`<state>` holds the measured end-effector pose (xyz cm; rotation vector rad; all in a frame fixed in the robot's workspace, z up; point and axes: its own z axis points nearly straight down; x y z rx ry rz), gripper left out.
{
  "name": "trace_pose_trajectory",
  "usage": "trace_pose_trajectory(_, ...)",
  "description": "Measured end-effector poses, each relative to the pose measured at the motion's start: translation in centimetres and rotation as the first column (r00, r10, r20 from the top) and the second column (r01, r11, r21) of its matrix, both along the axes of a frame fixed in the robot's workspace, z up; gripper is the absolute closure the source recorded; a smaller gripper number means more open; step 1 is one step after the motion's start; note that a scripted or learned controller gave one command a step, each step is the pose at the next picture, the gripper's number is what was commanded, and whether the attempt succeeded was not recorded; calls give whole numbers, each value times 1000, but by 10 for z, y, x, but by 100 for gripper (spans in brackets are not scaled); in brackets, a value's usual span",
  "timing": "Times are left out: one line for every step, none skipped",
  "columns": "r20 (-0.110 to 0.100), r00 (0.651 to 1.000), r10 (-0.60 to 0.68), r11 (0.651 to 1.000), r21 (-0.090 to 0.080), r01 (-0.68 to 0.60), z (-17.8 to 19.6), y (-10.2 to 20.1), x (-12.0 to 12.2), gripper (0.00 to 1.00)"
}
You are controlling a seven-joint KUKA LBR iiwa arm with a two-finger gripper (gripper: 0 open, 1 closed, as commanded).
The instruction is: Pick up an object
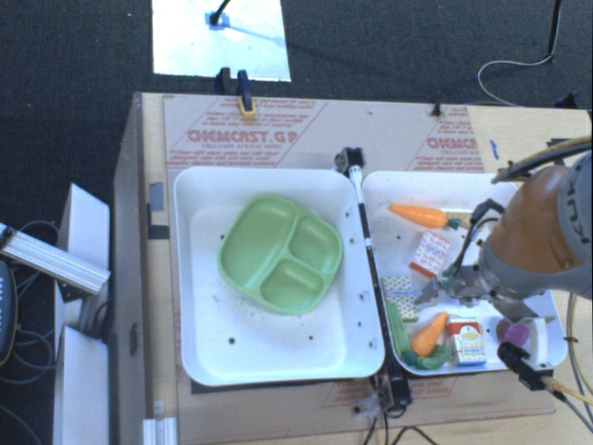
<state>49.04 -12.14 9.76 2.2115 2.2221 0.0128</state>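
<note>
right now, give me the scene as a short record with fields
left bin: green divided plate
right bin: long carrot at the far side, red and white packet, small carrot, green pod, small box, purple item
arm: over the right bin
pincer: low above the bin's middle, grip unclear

Dark carpet floor [74,54] all around, with a pale square sheet [220,26] lying on it up top. The tabletop [306,133] is covered in brownish board with red lettering. Grey cable [519,63] loops at upper right; white metal framing [56,267] sits left.
</note>
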Motion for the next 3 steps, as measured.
trace_pose_trajectory(-8, 1000, -3, 1000, -2, 3, -13, 33, 37, 0)
trace_pose_trajectory(-8, 1000, -1, 1000, -2, 1, -13, 25, 84, 0)
trace_pose_trajectory(-12, 1000, 3, 1000, 0, -3, -3, 25, 83, 100)
